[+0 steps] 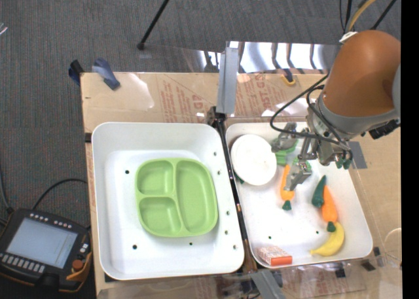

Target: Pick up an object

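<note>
Camera view: arm's orange wrist band (362, 72) blocks the top right corner of the right bin (353, 193); a green item (285, 156) by the white plate (254, 159) is half hidden behind the gripper hardware, can't ID it. Gripper (298, 178) sits low over the right bin, just right of the plate; fingers too small and cluttered, can't tell if they're spread or pinched. Small carrot (287, 186) lies directly at the gripper tip, long axis near vertical in frame, green top toward the bin's near edge; contact vs. just beside: can't tell. Second carrot (325, 201) further right, axis also roughly up-down, green top toward the far side. Banana (330, 241) near the bin's near right corner, curve rising to the right. Small orange-and-white box (275, 256) at the near edge. Left bin (111, 160) holds a green three-compartment tray (177, 197), centered.
</note>
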You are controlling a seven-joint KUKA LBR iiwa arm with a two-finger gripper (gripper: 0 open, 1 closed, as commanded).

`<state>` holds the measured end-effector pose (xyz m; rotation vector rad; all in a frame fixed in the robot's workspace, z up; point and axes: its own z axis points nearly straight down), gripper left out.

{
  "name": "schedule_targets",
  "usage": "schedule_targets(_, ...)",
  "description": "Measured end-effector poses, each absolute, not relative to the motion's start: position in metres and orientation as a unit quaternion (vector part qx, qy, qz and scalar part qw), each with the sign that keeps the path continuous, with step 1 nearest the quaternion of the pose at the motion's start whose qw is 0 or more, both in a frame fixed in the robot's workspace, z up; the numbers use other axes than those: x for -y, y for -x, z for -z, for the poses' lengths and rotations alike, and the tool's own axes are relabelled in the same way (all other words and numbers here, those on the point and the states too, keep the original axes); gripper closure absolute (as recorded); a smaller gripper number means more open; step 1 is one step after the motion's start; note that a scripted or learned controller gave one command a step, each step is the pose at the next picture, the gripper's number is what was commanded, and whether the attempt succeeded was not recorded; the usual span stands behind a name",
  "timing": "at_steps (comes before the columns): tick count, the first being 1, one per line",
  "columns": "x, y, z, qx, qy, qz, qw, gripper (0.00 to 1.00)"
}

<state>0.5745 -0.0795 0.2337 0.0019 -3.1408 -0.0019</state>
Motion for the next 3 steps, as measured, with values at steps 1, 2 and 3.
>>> schedule_targets(1,0.092,-0.564,-0.090,0.998,-0.055,0.0002,-0.002,0.00)
schedule_targets(2,0.153,-0.502,-0.090,0.999,-0.048,-0.0004,-0.002,0.00)
schedule_targets(3,0.213,-0.520,-0.088,1.000,-0.020,-0.0004,-0.001,0.00)
